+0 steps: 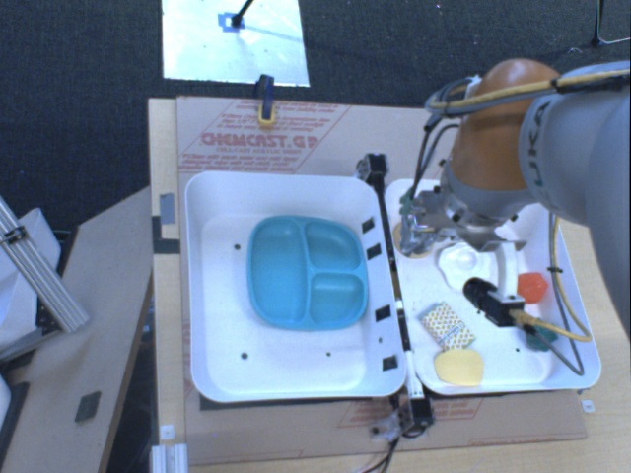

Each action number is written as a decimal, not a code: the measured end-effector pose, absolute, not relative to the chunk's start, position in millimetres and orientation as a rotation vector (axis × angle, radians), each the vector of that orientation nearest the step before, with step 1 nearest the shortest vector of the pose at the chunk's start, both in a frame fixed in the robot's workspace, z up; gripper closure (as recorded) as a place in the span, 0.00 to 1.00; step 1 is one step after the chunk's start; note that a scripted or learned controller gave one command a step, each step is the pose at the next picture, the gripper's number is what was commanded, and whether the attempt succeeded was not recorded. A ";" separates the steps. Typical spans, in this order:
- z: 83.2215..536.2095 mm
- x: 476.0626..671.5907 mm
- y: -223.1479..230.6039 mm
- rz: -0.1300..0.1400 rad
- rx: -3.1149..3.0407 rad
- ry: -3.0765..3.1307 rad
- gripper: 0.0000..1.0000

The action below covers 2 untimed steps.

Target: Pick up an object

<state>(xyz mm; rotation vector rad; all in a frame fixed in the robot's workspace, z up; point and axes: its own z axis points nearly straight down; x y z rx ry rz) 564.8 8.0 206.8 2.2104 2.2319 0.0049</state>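
My gripper (418,233) hangs low over the far left part of the right bin (572,363). It is right over a tan round thing (402,236) next to the bin's left wall, mostly hidden by the gripper. A white piece (458,260) lies just right of it. Nearer the front lie a checkered yellow and white block (446,325) and a pale yellow object (459,367). An orange-red object (532,286) sits on the right side, with a small teal thing (538,339) below it.
The left bin (212,264) holds a blue divided plate (306,270). A black divider with clips (386,264) runs between the two bins. The grey and orange arm (523,136) covers the far right part of the right bin.
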 end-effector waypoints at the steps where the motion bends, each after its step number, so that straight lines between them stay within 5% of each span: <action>1: 202.1 581.0 58.1 0.005 2.211 2.233 1.00; 2: 216.5 598.2 100.8 0.007 2.211 2.230 1.00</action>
